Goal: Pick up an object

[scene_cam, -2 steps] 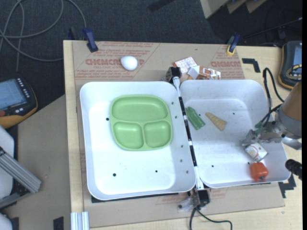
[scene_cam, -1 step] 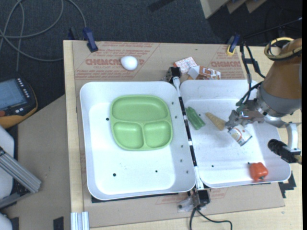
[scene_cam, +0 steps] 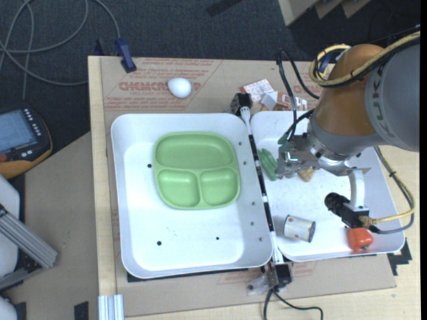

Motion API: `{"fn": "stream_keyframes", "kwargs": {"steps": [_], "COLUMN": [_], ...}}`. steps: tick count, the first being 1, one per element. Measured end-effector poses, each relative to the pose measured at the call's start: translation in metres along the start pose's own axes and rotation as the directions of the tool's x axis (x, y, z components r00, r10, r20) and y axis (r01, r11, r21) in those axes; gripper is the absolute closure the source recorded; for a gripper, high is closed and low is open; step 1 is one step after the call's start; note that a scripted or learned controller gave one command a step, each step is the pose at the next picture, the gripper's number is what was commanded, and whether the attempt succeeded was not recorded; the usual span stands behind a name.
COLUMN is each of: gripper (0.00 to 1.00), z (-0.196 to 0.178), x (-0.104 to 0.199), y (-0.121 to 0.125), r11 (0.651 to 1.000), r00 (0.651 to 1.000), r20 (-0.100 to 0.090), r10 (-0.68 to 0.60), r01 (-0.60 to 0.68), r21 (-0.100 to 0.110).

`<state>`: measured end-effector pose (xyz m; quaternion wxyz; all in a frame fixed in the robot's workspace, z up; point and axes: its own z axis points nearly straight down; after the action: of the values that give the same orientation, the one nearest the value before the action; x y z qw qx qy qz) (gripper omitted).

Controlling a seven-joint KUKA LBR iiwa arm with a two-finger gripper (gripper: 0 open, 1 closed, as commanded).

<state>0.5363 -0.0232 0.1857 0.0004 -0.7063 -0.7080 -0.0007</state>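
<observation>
My gripper (scene_cam: 291,164) hangs low over the left part of the right bin (scene_cam: 320,245), under the grey wrist with its orange band. A green object (scene_cam: 267,163) lies just left of it, against the bin's left wall. At the gripper's right side a small tan object (scene_cam: 307,174) peeks out. Nearer the front lie a short pale cylinder (scene_cam: 299,227) on its side and an orange object (scene_cam: 360,239) at the right corner. I see nothing between the gripper's tips.
The left bin (scene_cam: 133,199) holds a green divided plate (scene_cam: 197,169). On the bench behind the bins sit a white egg-shaped object (scene_cam: 179,87), a blue clip (scene_cam: 124,55) and crumpled wrappers (scene_cam: 267,95).
</observation>
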Motion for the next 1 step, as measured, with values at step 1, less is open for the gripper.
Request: {"fn": "stream_keyframes", "kwargs": {"steps": [1], "gripper": [1.0], "z": [-0.0111], "x": [-0.07], "y": [0.0274], "r11": [1.0], "r00": [1.0], "r20": [0.004], "r10": [0.003], "r01": [-0.003], "r21": [-0.002]}}
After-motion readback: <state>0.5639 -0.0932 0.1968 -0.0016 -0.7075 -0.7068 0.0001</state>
